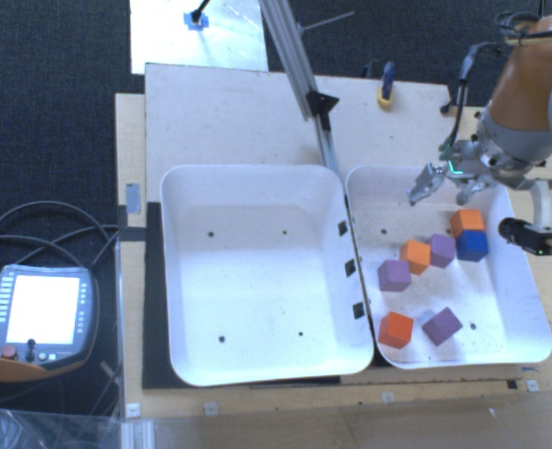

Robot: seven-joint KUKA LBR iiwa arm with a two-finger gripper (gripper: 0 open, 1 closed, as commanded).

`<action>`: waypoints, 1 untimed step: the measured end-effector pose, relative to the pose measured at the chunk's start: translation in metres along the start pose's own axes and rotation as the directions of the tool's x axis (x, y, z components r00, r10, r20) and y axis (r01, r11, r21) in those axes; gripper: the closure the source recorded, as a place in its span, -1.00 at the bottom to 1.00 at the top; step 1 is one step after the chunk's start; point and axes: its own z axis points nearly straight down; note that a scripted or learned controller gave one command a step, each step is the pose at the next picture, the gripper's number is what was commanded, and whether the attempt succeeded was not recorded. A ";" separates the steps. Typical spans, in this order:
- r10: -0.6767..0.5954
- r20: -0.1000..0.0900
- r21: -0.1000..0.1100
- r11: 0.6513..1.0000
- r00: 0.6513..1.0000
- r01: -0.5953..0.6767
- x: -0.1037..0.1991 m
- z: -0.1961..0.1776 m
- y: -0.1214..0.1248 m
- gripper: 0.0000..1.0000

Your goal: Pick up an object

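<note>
I see the gripper (449, 183) above the far part of the right bin (529, 330), its fingers spread apart and nothing between them. The blocks lie below: orange block (467, 221) touching blue block (472, 245), others nearer. The arm (536, 92) is cut off at the edge; the fingertips look perhaps slightly blurred.
</note>
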 end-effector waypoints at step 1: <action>-0.001 0.001 -0.004 1.000 1.000 0.001 0.000 -0.002 0.001 -1.00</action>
